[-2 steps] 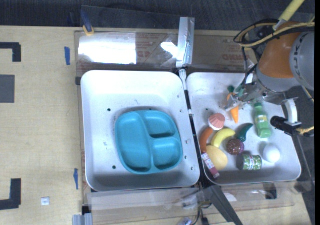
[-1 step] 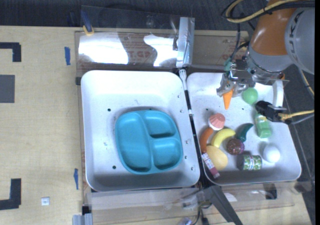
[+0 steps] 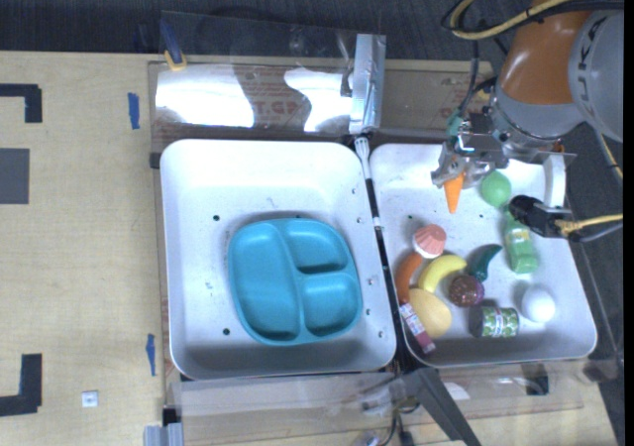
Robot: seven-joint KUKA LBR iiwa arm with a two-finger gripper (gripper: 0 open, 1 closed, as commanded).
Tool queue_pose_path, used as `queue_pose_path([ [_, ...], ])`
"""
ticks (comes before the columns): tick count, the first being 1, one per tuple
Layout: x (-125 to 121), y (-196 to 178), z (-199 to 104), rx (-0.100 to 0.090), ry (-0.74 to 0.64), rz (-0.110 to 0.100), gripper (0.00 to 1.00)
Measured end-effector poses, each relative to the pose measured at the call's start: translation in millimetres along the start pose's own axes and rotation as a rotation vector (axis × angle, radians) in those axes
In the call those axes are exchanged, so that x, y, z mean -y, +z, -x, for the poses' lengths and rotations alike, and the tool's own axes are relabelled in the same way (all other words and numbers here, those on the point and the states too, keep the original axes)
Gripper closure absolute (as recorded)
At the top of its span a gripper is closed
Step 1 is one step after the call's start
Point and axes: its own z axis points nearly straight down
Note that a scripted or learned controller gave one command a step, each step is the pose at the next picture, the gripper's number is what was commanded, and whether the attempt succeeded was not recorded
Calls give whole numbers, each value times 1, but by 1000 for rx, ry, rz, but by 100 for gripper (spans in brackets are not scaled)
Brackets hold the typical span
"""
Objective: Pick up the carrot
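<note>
- tabletop point(image 3: 69, 236): wide bare room toward 9 o'clock, nothing for the arm to knock there.
- left bin point(image 3: 188, 196) at 7–8 o'clock: holds the blue divided plate point(image 3: 295, 280). Free room around its rim, so a drop-off there would be easy.
- right bin point(image 3: 396, 176) at 4 o'clock: crowded along its 5–6 o'clock side, open floor at its 10–11 o'clock corner.
- arm point(image 3: 540, 67) reaches in from 2 o'clock, cables looping above it. Snag risk looks low, but they hang close.
- gripper point(image 3: 458, 165) sits over the bin's upper middle. The carrot point(image 3: 453, 192) hangs tip-down from it, its top apparently pinched between the fingers, though the pinch is small and blurry.
- risk: the grip looks high on the carrot's fat end, so the tapered body could slide out on a fast lift or swing.
- risk: the green ball point(image 3: 494, 187) is just beside the carrot at 3 o'clock, and a sideways move that way would bump it.
- risk: the divider wall point(image 3: 369, 186) between the bins lies toward 9 o'clock, and a low crossing could clip the dangling tip.
- clutter below at 5 o'clock: banana point(image 3: 440, 273), green bottle point(image 3: 519, 246), white ball point(image 3: 538, 305). A dropped carrot would land among them.
</note>
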Motion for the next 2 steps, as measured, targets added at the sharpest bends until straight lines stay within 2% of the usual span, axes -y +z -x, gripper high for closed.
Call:
queue_pose_path([
  [1,29,29,-23,-2,-127,-9,100],
  [2,16,17,-42,-1,-153,-3,100],
])
